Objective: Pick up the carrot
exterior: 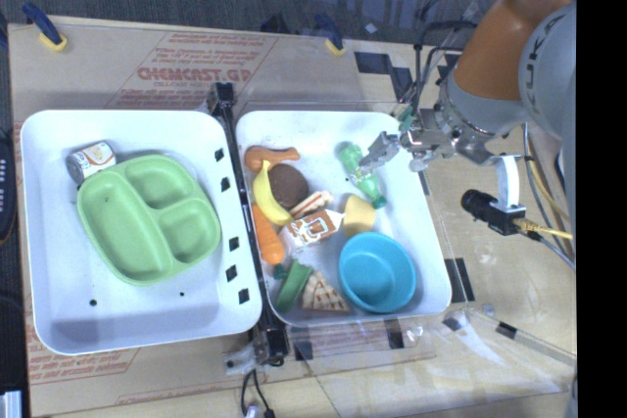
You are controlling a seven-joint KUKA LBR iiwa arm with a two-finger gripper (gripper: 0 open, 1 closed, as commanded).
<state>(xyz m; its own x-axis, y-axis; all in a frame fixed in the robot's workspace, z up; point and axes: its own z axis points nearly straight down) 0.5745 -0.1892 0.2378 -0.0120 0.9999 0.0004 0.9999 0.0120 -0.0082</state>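
Carrot (267,235) lies beside a banana (266,196); gripper (377,155) state unclear; cardboard (196,73) reads "CHEMCAST GP".

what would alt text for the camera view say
The gripper hovers over the right bin's far right corner, away from the carrot lying along its left wall beside a banana. The left bin holds a green divided tray.
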